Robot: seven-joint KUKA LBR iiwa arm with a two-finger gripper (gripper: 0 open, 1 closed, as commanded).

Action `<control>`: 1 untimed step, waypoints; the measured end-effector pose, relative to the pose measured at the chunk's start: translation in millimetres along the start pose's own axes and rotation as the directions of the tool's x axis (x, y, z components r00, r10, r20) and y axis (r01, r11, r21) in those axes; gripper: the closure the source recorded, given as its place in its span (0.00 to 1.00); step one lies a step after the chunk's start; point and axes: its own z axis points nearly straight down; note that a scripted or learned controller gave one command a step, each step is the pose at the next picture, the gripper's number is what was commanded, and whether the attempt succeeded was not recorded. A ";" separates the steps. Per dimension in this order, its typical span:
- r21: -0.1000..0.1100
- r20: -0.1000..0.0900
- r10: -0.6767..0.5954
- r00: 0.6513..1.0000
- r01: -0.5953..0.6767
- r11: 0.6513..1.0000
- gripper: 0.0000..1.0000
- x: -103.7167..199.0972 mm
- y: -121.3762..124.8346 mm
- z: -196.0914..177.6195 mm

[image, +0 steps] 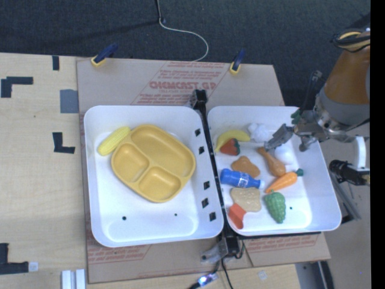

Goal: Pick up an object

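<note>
The right bin (pixel 322 212) holds several toy foods: a yellow banana (pixel 232 138), a red piece (pixel 230 149), a tan cookie shape (pixel 245 165), a blue bottle (pixel 239 178), a beige bread slice (pixel 246 198), a red-orange piece (pixel 236 215), a green vegetable (pixel 276 208), an orange carrot (pixel 282 182), an orange-brown sausage (pixel 272 161) and a white lump (pixel 259 131). My gripper (pixel 290 136) hangs over the bin's upper right, beside the white lump and above the sausage. Its dark fingers (pixel 278 139) are spread, with nothing between them.
The left bin (pixel 102 221) bears a yellow divided tray (pixel 152 161) and a yellow corn cob (pixel 113 140) at its upper left. A black divider (pixel 207 161) runs between the bins. The arm's grey body (pixel 349 110) stands over the right bin's far right corner.
</note>
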 end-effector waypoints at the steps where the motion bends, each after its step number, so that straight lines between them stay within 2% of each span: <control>1: 0.000 0.000 0.000 1.000 0.000 1.000 0.00 5.9 -8.1 48.9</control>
